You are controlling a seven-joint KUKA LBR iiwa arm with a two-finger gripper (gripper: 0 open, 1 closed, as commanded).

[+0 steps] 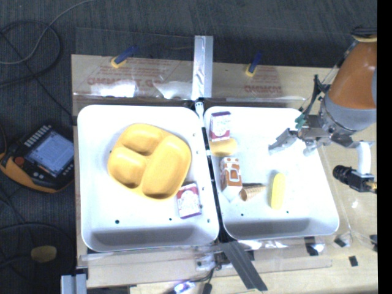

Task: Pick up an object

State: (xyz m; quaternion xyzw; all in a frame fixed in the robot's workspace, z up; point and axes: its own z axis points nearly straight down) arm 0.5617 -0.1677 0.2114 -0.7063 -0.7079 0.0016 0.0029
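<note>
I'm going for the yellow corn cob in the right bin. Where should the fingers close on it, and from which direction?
Grip the cob across its narrow middle, coming straight down from above. It lies flat, long axis running toward and away from the camera, so the fingers should close left-right across it. Bare bin floor flanks its right; the cone sits close on its left, so watch that finger.

No text or label can be read.

The bench (86, 66) bears two white bins, left bin (92, 182) touching right bin (318, 182).
</note>
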